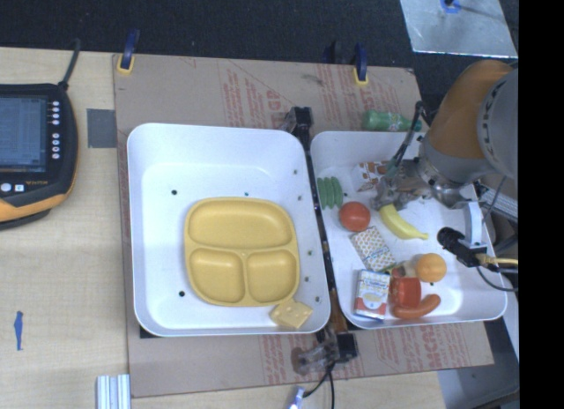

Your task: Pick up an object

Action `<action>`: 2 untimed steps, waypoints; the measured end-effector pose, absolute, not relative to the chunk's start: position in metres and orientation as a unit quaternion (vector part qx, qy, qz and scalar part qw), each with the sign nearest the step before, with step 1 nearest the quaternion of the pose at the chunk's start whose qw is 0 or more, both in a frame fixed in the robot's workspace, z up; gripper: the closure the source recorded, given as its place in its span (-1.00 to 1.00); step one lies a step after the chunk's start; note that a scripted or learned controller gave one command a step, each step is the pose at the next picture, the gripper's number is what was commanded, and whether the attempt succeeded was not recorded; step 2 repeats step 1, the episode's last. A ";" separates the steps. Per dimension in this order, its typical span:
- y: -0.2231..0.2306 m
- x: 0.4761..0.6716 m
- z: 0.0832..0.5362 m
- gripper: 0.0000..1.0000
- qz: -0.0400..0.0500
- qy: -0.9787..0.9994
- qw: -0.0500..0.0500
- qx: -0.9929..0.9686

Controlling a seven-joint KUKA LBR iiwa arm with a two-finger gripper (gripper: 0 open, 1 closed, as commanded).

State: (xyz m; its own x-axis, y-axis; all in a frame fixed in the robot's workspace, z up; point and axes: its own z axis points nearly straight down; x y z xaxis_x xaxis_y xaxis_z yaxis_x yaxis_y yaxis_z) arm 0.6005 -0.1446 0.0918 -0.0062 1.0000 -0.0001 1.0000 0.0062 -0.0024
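My gripper (388, 192) hangs low over the back of the right bin (480, 310), just above the upper end of a yellow banana (401, 222). A red tomato (355, 216) lies to its left, with a green ridged piece (330, 192) further left by the bin wall. In front of the banana are a patterned cracker packet (371, 247), an orange (430, 268), a red block (406, 292), a sausage (417, 308) and a small carton (373, 293). A printed wrapper (371, 171) lies beside the gripper.
The left bin (159, 156) holds a yellow divided plate (241, 249) and a yellow wedge (292, 314) at its front right corner. A green object (385, 121) sits behind the right bin. A tablet-like pendant (31, 152) rests at the far left.
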 end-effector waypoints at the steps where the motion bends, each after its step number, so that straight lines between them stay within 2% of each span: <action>1: -0.070 0.583 0.192 1.00 0.000 -0.709 0.001 -0.706; 2: -0.070 0.583 0.192 1.00 0.000 -0.709 0.001 -0.706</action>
